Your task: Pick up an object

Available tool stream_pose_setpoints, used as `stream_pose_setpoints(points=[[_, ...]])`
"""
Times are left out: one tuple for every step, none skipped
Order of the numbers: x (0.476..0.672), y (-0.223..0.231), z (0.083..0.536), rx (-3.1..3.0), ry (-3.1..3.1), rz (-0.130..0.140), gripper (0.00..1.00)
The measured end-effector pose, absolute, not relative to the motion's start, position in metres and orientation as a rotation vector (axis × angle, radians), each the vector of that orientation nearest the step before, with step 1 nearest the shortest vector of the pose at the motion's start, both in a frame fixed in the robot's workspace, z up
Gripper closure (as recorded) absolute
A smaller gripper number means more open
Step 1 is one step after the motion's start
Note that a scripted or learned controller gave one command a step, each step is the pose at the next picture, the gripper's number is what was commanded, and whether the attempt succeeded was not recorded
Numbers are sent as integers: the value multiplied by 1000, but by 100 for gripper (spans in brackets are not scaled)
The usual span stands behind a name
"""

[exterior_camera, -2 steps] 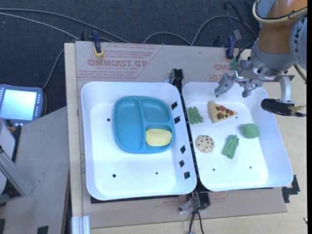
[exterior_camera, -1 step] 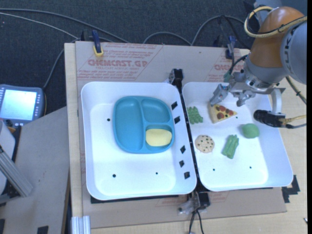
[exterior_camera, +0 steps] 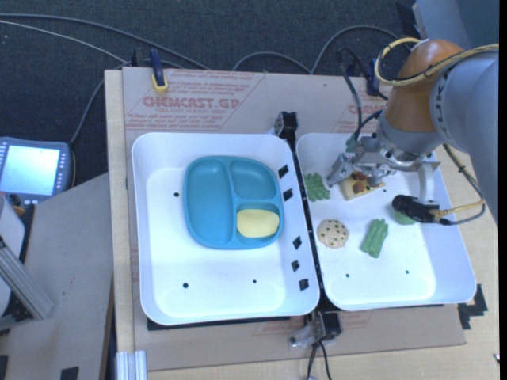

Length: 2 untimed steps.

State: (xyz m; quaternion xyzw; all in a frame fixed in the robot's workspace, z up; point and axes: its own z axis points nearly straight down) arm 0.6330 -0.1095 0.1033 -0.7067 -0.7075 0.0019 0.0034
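The fingers (exterior_camera: 343,169) look spread, one on each side of a pale slice (exterior_camera: 360,187) with red and yellow toppings. The gripper (exterior_camera: 363,170) hangs low over it near the back edge of the right bin (exterior_camera: 444,287). Nothing is pinched as far as I can see.

The slice is flat and thin, so I'd expect the tips to close above it or skate over its top and come up with nothing. It also lies at a slant to the bin's edges. If the jaws meet it corner-on, it may twist out or get shoved toward the green piece (exterior_camera: 317,187) at the bin's left edge.

In the right bin I count:
- one slice
- one cookie (exterior_camera: 333,233) toward the front left
- two green pieces, the second (exterior_camera: 374,237) just right of the cookie
- possibly a third green scrap toward the right edge, too hidden to be sure

The left bin (exterior_camera: 214,283) holds one blue divided plate (exterior_camera: 210,200). One yellow lump (exterior_camera: 257,222) sits in the plate's front-right compartment
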Motion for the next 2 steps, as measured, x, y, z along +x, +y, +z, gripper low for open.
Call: stream_pose_setpoints(points=[[635,-110,119,-2221,-2221,-2,100],[634,-107,163,-2223,-2225,-4,100]])
